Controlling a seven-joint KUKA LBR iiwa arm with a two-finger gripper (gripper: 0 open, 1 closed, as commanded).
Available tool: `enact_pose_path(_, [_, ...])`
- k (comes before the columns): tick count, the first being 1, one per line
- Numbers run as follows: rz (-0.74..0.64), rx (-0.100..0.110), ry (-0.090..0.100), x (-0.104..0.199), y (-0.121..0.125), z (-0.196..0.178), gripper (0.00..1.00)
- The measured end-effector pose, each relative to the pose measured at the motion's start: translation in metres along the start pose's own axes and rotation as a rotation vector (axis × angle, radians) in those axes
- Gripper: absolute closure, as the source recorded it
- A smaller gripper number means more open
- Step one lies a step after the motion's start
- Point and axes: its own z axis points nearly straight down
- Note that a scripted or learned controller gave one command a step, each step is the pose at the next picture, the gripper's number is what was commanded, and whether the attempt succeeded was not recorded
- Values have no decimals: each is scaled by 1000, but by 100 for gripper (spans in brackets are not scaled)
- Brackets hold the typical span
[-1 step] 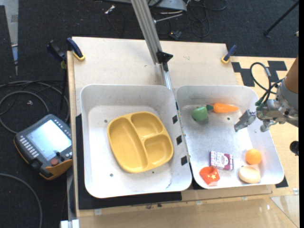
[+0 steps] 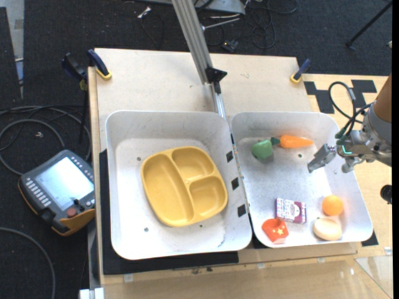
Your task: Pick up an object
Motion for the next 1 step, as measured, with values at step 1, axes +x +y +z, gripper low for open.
enact_pose_path(1, [2,6,1,-9,-1,58,0])
